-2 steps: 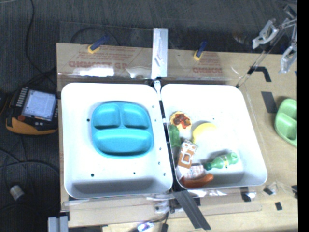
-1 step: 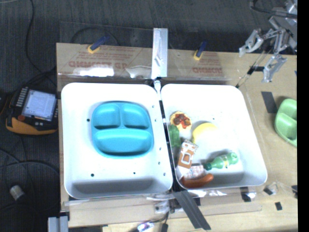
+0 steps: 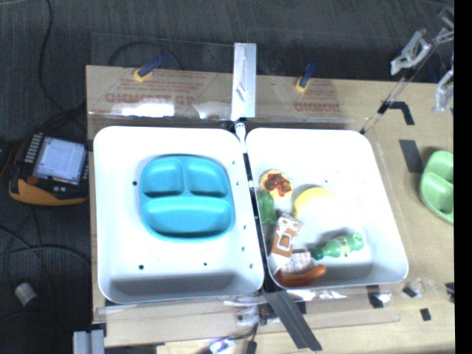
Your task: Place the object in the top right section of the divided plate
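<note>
What can be made out of the robot is slight: a pale grey-white, angular piece of hardware [image 3: 410,51] near the camera view's upper right corner, glossy and catching the light along its edges. A second pale piece [image 3: 443,93] of the same whitish finish sits just below it at the frame's edge, cut off by the border. Thin dark lines (cables or slim rods, too fine to tell which) [image 3: 435,9] run close by them. The shapes are blurred and small, so screws, markings and joints cannot be read.
</note>
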Robot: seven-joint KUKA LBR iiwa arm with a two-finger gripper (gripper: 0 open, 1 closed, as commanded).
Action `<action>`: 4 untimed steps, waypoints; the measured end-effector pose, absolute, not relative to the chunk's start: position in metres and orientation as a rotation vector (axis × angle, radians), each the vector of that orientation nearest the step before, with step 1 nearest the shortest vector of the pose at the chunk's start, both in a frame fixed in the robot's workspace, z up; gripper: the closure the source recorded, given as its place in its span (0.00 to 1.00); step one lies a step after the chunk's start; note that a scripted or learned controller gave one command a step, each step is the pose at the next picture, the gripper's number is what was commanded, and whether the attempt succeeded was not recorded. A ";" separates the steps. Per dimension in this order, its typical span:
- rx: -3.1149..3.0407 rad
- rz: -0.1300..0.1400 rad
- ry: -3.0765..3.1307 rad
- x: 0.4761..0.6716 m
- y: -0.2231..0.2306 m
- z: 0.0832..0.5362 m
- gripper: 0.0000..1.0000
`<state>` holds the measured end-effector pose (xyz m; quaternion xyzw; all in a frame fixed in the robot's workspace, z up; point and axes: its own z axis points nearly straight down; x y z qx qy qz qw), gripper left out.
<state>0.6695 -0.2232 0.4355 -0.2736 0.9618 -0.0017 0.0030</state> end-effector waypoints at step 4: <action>-1.765 -0.002 2.591 0.670 -0.221 0.435 0.00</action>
